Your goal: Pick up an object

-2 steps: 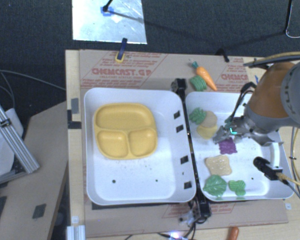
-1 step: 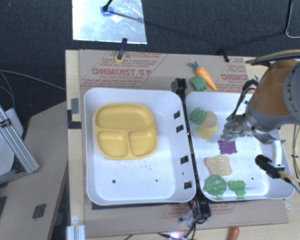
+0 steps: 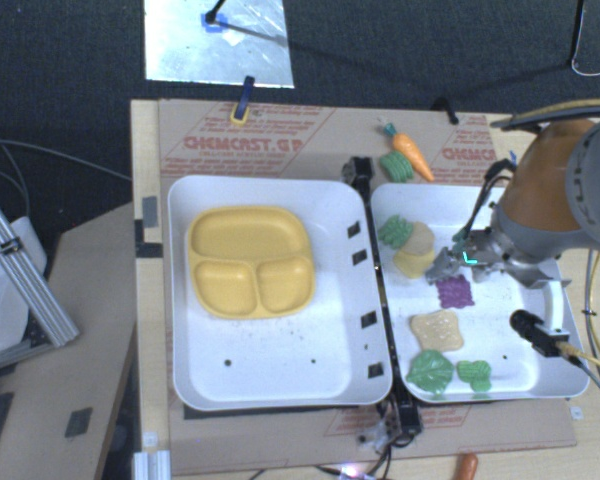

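Over the right-hand shallow white bin (image 3: 555,368), grey arm with orange band (image 3: 550,183) reaching in, gripper (image 3: 458,264) low between pale yellow round toy piece (image 3: 414,260) and purple bumpy toy cluster (image 3: 454,292). Fingers' spread: cannot tell; nothing visibly held. Best to centre over one piece, descend straight, close firmly, avoiding neighbours. Left-hand white bin (image 3: 330,368) bearing yellow divided plastic tray (image 3: 250,260). Cardboard-covered worktop (image 3: 310,133), dark carpet floor (image 3: 60,48) beyond.

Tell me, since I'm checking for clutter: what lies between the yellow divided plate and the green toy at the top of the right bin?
In the camera view, between the yellow divided plate and the green toy lie bare white bin floor and the black divider joining both bins.
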`<state>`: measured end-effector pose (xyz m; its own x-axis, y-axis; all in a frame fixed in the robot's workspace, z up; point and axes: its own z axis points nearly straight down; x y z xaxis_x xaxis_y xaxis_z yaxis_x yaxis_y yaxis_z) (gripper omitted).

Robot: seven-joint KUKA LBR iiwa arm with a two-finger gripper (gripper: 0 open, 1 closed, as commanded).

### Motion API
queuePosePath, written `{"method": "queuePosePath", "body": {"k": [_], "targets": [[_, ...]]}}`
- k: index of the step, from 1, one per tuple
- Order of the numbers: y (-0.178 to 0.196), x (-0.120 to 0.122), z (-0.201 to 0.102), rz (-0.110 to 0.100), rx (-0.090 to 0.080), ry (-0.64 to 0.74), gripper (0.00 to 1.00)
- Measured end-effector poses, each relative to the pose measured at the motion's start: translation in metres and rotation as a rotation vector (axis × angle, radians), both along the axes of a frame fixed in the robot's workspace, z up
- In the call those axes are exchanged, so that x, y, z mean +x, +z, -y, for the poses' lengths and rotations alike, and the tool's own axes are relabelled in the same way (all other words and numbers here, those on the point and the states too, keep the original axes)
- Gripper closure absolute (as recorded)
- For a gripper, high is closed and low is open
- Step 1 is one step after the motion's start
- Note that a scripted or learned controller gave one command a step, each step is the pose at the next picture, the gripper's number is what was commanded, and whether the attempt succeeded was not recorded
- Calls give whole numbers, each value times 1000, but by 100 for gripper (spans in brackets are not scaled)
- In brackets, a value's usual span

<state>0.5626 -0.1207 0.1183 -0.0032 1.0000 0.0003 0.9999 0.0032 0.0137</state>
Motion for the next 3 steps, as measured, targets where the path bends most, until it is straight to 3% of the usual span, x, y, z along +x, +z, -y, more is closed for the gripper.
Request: {"method": "queuePosePath", "body": {"k": [1,2,3], "targets": [[11,1,0,3,0,1,100],[10,1,0,2,1,1,0],[-36,39,-39,-13,2,6,0]]}}
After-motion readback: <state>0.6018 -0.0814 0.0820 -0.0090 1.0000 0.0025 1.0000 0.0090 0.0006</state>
